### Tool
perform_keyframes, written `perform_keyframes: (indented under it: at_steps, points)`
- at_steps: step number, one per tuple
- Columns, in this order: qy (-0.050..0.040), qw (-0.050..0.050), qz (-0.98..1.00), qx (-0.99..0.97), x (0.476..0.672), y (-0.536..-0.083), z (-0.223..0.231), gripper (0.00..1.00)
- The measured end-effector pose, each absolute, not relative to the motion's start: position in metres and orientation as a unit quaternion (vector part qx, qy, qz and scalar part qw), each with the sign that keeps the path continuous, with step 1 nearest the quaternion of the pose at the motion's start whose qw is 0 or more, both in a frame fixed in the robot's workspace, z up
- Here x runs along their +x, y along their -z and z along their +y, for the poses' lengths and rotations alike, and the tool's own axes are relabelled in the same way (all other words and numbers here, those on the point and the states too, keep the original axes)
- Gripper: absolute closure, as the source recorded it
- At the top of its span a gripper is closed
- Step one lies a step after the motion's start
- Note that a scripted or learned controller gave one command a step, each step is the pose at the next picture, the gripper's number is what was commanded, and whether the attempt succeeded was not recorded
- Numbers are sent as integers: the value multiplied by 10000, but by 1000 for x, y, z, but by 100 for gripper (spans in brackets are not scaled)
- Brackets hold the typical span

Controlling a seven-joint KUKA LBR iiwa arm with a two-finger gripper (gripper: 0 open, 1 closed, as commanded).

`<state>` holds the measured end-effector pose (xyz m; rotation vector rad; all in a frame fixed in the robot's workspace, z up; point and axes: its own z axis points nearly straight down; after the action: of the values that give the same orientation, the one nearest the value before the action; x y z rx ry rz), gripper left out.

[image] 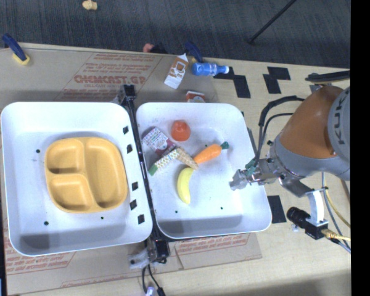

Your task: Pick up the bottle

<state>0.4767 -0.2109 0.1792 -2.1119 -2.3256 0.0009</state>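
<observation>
Not started yet. Blue bottle [208, 69] lying on its side on the bench, outside and behind the right bin [254, 209], near a small carton [176, 71]. Gripper [242, 179] low over the right bin's right side, near a banana [184, 185] and carrot [209, 153], holding nothing; open or shut, cannot tell. Next: lift, reach past the bin's far rim, drop over the bottle.

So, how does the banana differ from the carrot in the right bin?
The banana is yellow; the carrot is orange with a green tip. The banana is curved and lies nearly up-down in the camera view; the carrot is straight and lies at a slant. The banana lies nearer the bin's front edge than the carrot. Both rest on the bin floor, ungrasped.
</observation>
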Motion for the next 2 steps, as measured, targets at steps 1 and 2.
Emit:
perform_keyframes:
  at_steps: [1,2]
  points:
    - [-5,25,-8193,-5734,476,-170,-148,100]
    - [-7,10,-7794,-6265,476,-200,-211,100]
